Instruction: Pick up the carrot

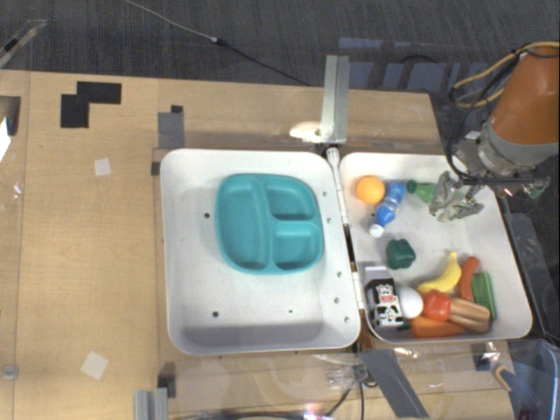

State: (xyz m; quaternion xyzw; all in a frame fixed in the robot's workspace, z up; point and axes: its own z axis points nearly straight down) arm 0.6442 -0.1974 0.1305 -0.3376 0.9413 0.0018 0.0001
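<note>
My fingers hang over the upper right part of the right bin, at the right of the frame; they stand slightly apart with nothing between them; my grey arm with its orange band comes in from the upper right corner.

The carrot lies at the lower edge of the right bin, lower right of the frame, well apart from my fingers; it sits in a crowded pile, just below a red piece and a brown bread-like roll; a banana lies just above them; a white egg and a small black-and-white item sit to their left.

Higher in the same bin: an orange ball, a blue-and-white bottle beside it, a dark green block below.

Left bin, centre of the frame: a teal divided tray; both bins rest on the wooden desk.
</note>
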